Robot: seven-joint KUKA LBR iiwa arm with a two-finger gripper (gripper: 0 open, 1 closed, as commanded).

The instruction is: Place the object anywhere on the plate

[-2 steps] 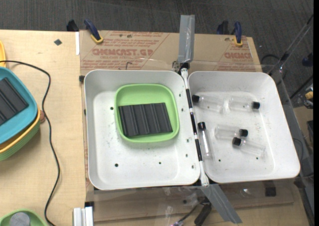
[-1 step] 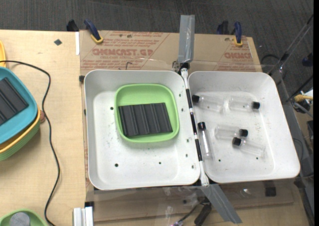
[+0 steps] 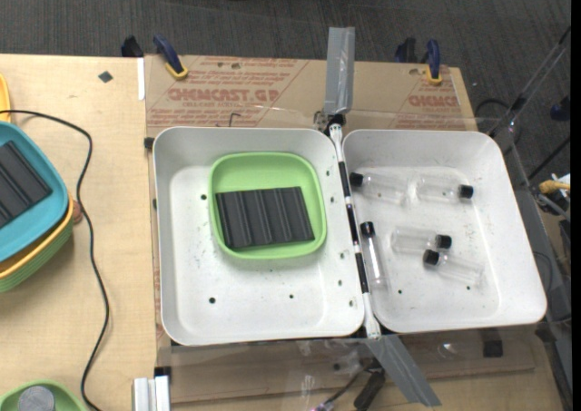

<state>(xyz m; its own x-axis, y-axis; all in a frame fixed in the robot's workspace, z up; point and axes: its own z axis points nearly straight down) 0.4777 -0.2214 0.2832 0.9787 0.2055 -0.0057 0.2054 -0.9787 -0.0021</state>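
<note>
A square green plate (image 3: 263, 164) sits in the upper middle of the left white bin (image 3: 182, 305). On the plate lies a dark grey ribbed slab (image 3: 265, 217), flat and covering most of the plate's floor. The right white bin (image 3: 513, 296) holds several clear plastic tubes with black caps: one near its top left (image 3: 386, 184), one near its top right (image 3: 445, 190), and two in its middle (image 3: 419, 241) (image 3: 454, 264). Another tube (image 3: 371, 257) lies along the right bin's left wall.
Stacked teal and yellow dishes (image 3: 32, 210) stand at the bench's left edge, with a black cable (image 3: 93, 246) curving beside them. Cardboard (image 3: 236, 92) held by blue clamps lies behind the bins. A grey strip (image 3: 339, 73) rises where the bins meet.
</note>
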